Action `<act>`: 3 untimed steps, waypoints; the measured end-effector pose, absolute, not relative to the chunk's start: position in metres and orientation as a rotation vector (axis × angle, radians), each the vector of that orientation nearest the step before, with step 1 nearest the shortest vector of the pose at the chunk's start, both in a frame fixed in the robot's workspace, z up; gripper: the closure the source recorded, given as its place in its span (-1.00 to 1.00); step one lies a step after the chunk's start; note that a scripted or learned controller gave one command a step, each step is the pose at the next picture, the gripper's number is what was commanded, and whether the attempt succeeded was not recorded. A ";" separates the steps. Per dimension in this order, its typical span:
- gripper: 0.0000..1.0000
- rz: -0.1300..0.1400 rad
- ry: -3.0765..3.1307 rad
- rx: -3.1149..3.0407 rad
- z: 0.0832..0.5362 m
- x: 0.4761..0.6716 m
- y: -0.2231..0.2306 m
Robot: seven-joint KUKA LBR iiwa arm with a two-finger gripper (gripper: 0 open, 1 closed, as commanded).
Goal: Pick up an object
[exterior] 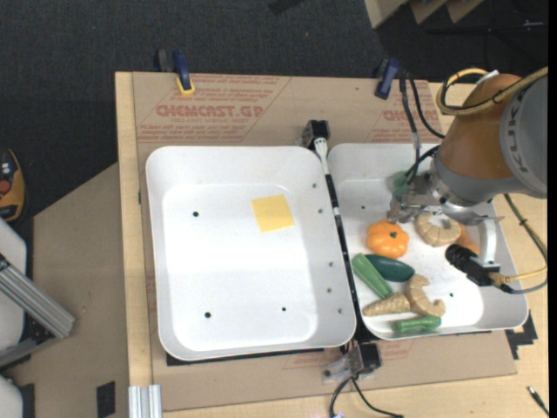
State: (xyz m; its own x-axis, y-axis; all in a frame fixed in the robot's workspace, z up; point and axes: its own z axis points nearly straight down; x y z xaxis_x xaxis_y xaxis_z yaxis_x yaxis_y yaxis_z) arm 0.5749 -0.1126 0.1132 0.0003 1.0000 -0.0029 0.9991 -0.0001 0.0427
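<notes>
Jaw spread cannot be told, since the gripper [422,209] is hidden under the wrist in the right bin [365,168]. Just beside it lies a beige pastry toy [435,229], judged light and stiff, best pinched across its middle. Further out, an orange pumpkin [387,239] and green vegetables [383,270] are seen.

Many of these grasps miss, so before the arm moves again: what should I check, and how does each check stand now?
1. Gripper over the right bin: ok.
2. Fingers open or shut: cannot tell.
3. Something held: cannot tell, the wrist hides the fingertips.
4. Nearest target, the orange pumpkin toy, free on top: ok.
5. Crowding: not ok, green pieces touch it from below.
6. Left bin has room beside the yellow square: ok.
</notes>
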 end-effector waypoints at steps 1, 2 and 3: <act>1.00 -0.006 2.220 2.229 0.083 0.540 -0.140; 1.00 0.001 2.219 2.222 0.095 0.543 -0.138; 1.00 0.022 2.213 2.202 0.447 0.624 -0.093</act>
